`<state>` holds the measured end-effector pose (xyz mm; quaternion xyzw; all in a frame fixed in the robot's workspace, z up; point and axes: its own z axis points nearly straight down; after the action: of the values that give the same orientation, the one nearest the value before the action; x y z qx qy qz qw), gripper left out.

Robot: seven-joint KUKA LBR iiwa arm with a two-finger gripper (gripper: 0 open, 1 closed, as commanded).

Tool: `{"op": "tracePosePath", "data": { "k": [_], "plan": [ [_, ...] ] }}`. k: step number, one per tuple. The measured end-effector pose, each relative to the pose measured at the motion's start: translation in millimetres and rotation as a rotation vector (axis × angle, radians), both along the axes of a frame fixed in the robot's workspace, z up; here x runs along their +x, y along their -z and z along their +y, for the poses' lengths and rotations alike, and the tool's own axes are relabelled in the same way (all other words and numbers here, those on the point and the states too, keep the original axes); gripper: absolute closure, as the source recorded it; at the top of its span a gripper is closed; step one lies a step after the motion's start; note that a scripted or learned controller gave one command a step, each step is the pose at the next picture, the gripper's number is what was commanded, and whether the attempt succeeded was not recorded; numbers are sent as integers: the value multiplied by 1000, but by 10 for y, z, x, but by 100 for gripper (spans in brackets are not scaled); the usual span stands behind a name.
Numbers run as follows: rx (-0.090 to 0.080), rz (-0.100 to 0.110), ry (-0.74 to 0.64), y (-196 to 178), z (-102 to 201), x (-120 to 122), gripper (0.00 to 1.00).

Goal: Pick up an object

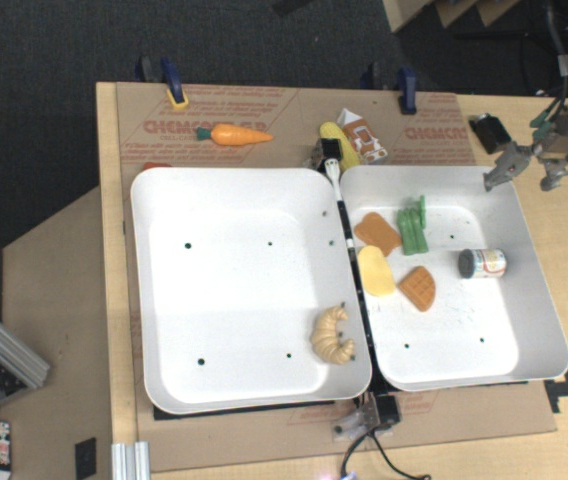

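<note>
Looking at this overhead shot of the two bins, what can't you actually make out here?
- Gripper, camera view: small and blurred at the right edge, so its fingers' state is unreadable; the arm behind it is cut off by the frame.
- Small can in the right bin: label too small to read.
- Carton behind the bins: print too small, and the yellow piece beside it is partly hidden by a black clip.

two bins point(164, 203), one croissant point(333, 334), one can point(482, 263)

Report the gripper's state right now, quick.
Gripper: above the right bin's far right corner, nothing visibly held; open or shut cannot be told.
</note>
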<state>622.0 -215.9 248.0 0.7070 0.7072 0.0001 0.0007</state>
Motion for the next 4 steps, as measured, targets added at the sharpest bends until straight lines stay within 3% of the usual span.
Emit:
{"op": "tracePosePath", "data": {
  "k": [1,2,3,4],
  "plan": [
    [6,0,-3,1523,-38,-380,0],
    [0,-2,-1,1423,-70,-384,100],
    [-9,-23,3,1548,54,-1072,100],
    [-1,-5,0,925,298,-1422,100]
  ]
}}
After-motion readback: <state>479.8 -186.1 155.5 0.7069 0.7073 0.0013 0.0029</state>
